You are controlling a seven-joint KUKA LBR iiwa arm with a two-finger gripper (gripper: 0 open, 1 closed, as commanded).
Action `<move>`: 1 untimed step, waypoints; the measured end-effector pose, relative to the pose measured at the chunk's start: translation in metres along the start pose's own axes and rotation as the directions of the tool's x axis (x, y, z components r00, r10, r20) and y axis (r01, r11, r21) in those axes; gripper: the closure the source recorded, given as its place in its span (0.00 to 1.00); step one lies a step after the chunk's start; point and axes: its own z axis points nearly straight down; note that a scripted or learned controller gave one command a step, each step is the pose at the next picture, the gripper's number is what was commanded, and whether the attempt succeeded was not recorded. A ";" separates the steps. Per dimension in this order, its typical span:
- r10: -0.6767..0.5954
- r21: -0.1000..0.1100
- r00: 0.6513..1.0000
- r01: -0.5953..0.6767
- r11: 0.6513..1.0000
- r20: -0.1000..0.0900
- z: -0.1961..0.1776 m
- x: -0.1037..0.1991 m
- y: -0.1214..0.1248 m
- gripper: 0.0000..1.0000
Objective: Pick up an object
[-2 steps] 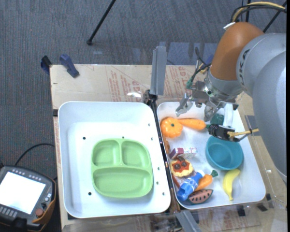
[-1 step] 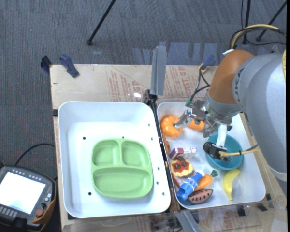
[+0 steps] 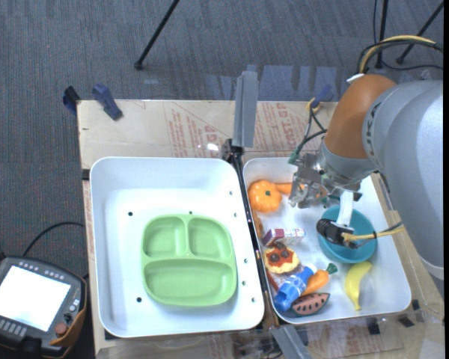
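My gripper point(image 3: 305, 197) hangs over the back part of the right bin point(image 3: 395, 279), just right of an orange pumpkin-like fruit point(image 3: 264, 196). An orange carrot piece point(image 3: 283, 188) lies between the fruit and the gripper. I see nothing lifted off the bin floor. A blue bowl point(image 3: 359, 249) sits to the gripper's lower right. Toward the front lie a small pale bottle point(image 3: 283, 235), a round pastry toy point(image 3: 280, 258), a blue bottle point(image 3: 290, 290), a second carrot point(image 3: 319, 278), a watermelon slice point(image 3: 310, 304) and a yellow banana point(image 3: 356, 283).
The left bin point(image 3: 105, 200) holds a green divided plate point(image 3: 188, 260). A raised divider point(image 3: 245, 118) stands behind the seam between the bins. The grey arm point(image 3: 404, 155) comes in from the right over the right bin's far corner.
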 end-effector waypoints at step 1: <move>-0.001 0.002 1.000 0.001 1.000 0.001 0.001 0.000 -0.001 0.00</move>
